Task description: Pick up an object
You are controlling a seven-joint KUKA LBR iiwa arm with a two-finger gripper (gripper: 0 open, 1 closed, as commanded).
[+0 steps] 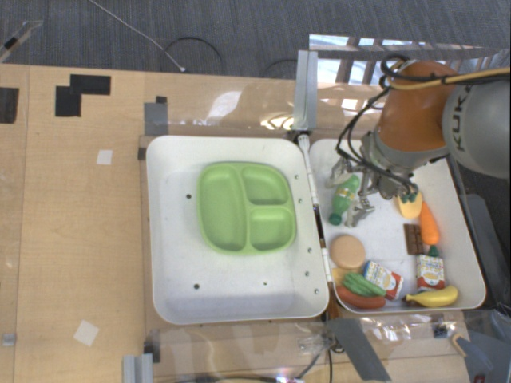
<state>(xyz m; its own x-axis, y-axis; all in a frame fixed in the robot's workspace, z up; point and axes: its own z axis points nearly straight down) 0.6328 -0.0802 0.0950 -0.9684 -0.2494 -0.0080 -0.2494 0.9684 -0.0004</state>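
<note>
Grey arm (479, 126) reaching in from right, hand (361, 206) lowered.

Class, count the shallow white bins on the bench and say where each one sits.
2. The left shallow white bin holds a green divided plate; the right shallow white bin holds toy food under the arm.

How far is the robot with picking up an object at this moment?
Done: the gripper is down in the right bin, beside the green bottle. In hand: nothing visibly lifted; whether it grips the bottle cannot be told. Left: grasp and raise an object. The green tray in the left bin holds nothing.
</note>
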